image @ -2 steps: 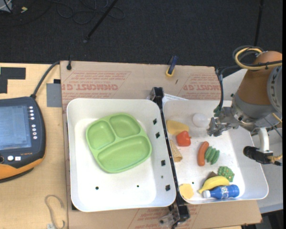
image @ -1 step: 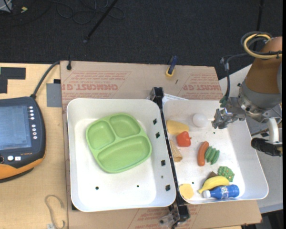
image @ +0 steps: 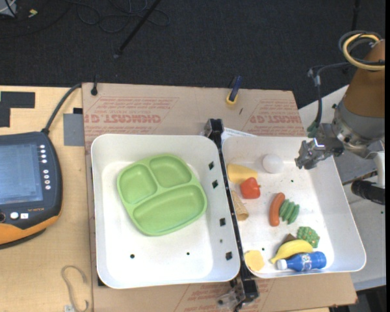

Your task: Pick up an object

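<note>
The right bin (image: 341,200) holds several toy foods: a white egg (image: 272,163), a yellow cheese wedge (image: 240,171), a red pepper (image: 250,188), a sausage (image: 276,209), green beans (image: 289,210), a broccoli piece (image: 308,236), a banana (image: 292,248), a blue bottle (image: 304,261), a yellow disc (image: 254,260) and a tan cone (image: 239,208). My gripper (image: 307,156) hangs over the bin's upper right part, to the right of the egg and apart from it. Nothing shows between its fingers.
The left bin (image: 110,239) holds a green divided plate (image: 161,194). A black divider (image: 224,200) runs between the bins. A tablet-like pendant (image: 19,181) lies at far left. A blue and yellow clamp (image: 233,91) sits at the cardboard's back edge.
</note>
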Controlling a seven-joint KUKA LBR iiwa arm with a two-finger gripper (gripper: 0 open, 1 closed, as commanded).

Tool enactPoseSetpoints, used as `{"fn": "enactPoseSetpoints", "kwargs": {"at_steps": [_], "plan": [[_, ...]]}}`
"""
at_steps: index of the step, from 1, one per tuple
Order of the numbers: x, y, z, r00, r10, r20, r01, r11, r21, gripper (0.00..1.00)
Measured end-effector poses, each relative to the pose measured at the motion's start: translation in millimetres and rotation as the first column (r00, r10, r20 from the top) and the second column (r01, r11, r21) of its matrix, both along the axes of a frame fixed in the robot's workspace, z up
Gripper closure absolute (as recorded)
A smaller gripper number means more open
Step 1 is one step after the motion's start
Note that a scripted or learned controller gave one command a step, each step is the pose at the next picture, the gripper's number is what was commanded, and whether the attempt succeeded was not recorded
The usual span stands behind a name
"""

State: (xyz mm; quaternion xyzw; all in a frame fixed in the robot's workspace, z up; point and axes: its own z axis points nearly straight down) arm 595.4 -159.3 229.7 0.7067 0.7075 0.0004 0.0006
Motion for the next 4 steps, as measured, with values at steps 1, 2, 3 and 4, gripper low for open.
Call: {"fn": "enactPoseSetpoints", "kwargs": {"at_steps": [1,2,3,4], "plan": [[0.2,45.0,-0.7,1.0,0.002,-0.005,-0.002,1.0,0.003,1.0],[5.6,88.8,-6.6,1.0,0.003,-0.005,-0.003,1.0,0.003,1.0],[17.1,130.9,-2.7,1.0,0.003,-0.003,-0.003,1.0,0.002,1.0],[24.7,178.6,-12.9,1.0,0.002,-0.004,-0.002,1.0,0.001,1.0]]}}
